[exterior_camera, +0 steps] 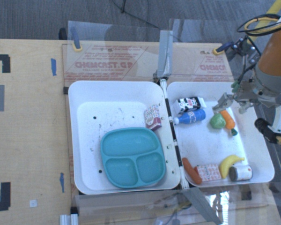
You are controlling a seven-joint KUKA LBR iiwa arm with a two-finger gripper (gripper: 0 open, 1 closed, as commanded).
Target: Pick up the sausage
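**A:** Where is your sausage (192, 170)?

**B:** You'll find it in the right bin (258, 150), at the near left corner. It's reddish-orange, lies flat against the wall that divides the bins, and touches a small packet (208, 172) on its right. Just right of the packet you have a banana (230, 163) and a grey-and-white can (240, 173).

**A:** And your gripper (223, 103)?

**B:** It sits over the far right part of that bin, well apart from the sausage. Whether the fingers are apart or together, you cannot tell from here. Nothing shows between them.

**A:** What lies near it?

**B:** Just beside it you see a green piece (218, 121) touching a carrot (228, 120). Left of those are a blue bottle (190, 116) and a black-and-white carton (188, 103), near the divider.

**A:** The left bin (84, 102)?

**B:** You have a teal tray (132, 157) with three compartments, and a small red-and-white box (153, 117) at its far right corner.
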